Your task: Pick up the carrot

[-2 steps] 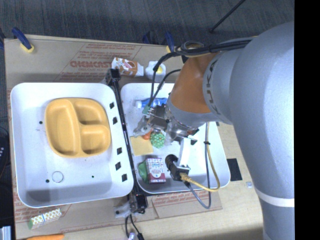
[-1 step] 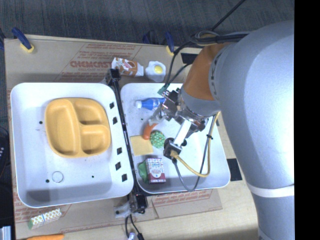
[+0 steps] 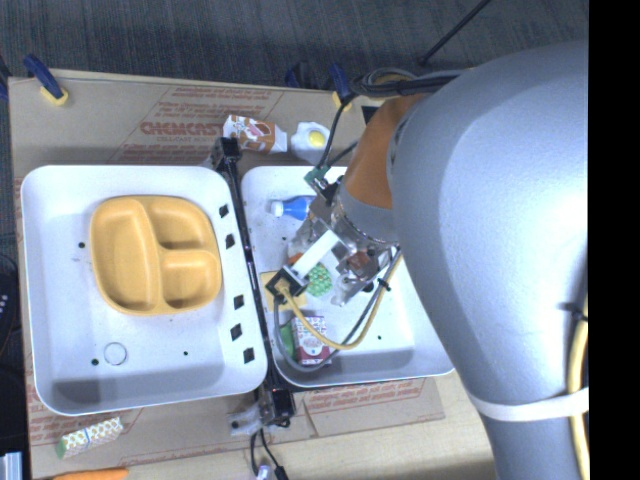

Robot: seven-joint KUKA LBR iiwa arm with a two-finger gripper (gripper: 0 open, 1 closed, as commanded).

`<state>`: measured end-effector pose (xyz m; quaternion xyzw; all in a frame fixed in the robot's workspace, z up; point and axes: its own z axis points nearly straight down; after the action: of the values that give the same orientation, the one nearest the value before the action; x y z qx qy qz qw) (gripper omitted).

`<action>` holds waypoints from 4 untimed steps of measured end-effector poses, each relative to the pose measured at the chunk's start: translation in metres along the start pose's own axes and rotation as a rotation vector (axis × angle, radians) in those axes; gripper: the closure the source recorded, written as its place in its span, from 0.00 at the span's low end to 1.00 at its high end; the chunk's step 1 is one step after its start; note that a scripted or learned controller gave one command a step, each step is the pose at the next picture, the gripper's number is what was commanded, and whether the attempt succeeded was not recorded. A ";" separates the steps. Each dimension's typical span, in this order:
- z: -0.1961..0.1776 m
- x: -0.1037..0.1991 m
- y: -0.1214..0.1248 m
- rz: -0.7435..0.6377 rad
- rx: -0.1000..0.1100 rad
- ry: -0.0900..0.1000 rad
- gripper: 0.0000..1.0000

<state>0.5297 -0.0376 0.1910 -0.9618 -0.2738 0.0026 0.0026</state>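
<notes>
My gripper point(image 3: 335, 260) is low inside the right bin point(image 3: 400, 353), near its middle, and the wrist and grey arm cover much of that bin. A small orange-red patch point(image 3: 297, 259) shows just left of the gripper; it may be part of the carrot, but too little is visible to be sure. A green-and-white object point(image 3: 319, 281) lies right under the gripper. Nothing can be made out between the gripper's tips from this angle.
A blue-and-white bottle point(image 3: 291, 208) lies at the right bin's back left. A red-and-green packet point(image 3: 303, 340) sits at its front left. The left bin point(image 3: 60, 368) holds a yellow divided plate point(image 3: 155, 253). A small carton point(image 3: 250, 133) and a yellow-white item point(image 3: 312, 138) lie behind the bins.
</notes>
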 end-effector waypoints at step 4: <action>0.001 -0.034 -0.049 0.348 0.000 -0.001 0.00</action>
<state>0.4752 -0.0143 0.1909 -0.9946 -0.1034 0.0033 0.0019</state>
